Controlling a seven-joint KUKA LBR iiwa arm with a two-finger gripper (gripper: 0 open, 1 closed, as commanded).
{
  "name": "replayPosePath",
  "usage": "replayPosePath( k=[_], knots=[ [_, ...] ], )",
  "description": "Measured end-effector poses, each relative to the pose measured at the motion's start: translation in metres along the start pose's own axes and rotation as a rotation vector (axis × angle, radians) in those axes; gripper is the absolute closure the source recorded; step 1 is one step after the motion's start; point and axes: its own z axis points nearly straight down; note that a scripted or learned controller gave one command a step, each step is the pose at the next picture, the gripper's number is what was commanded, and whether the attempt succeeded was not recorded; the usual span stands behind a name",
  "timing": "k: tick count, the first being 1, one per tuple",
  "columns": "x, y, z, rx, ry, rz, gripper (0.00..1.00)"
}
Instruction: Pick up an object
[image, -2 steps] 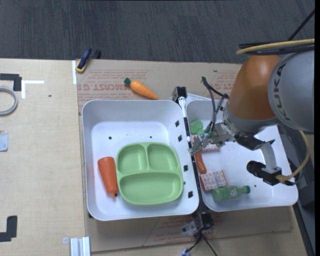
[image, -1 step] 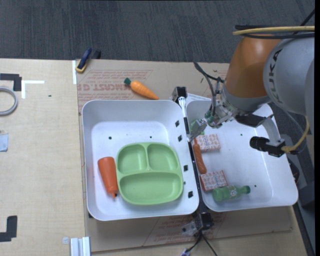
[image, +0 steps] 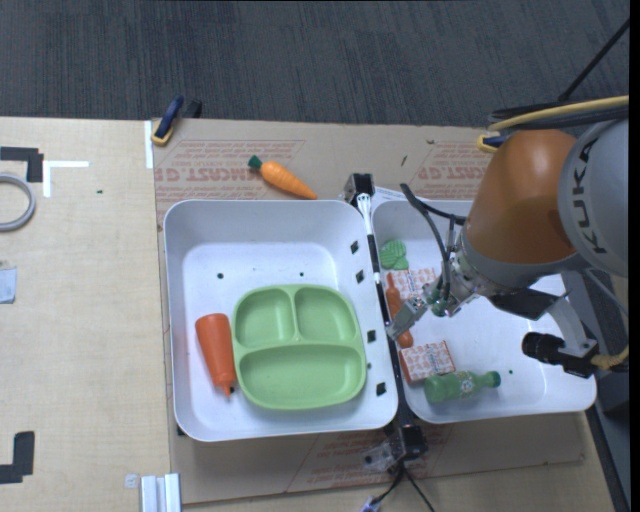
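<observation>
My gripper (image: 437, 300) hangs low over the left part of the right bin (image: 540, 395), under the arm's orange band. Just below and left of it lie a red-and-white packet (image: 428, 358) and a small orange piece (image: 404, 338). A green bottle (image: 460, 384) lies on its side near the bin's front wall. Beside the gripper, towards the back, are a green item (image: 393, 254) and another red-and-white packet (image: 415, 280). The arm hides much of the right bin's back half.
The left bin (image: 190, 240) holds a green divided plate (image: 298, 346) and an orange-red cylinder (image: 215, 351) along its left wall. A toy carrot (image: 283, 177) lies on the cardboard behind the bins. A blue-and-yellow tool (image: 167, 120) sits at the back left.
</observation>
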Motion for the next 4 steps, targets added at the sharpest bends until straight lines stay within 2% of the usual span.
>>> replayPosePath(
  k=[1, 2, 3, 4],
  knots=[
    [-0.031, 0.084, 0.0, 0.0, 0.0, -0.079, 0.0],
    [-0.027, 0.04, 0.0, 0.0, 0.0, -0.306, 0.0],
    [0.0, 0.013, 0.0, 0.0, 0.0, -0.427, 0.0],
    [-0.013, 0.067, 0.0, -0.001, -0.001, -0.404, 0.0]
  ],
)
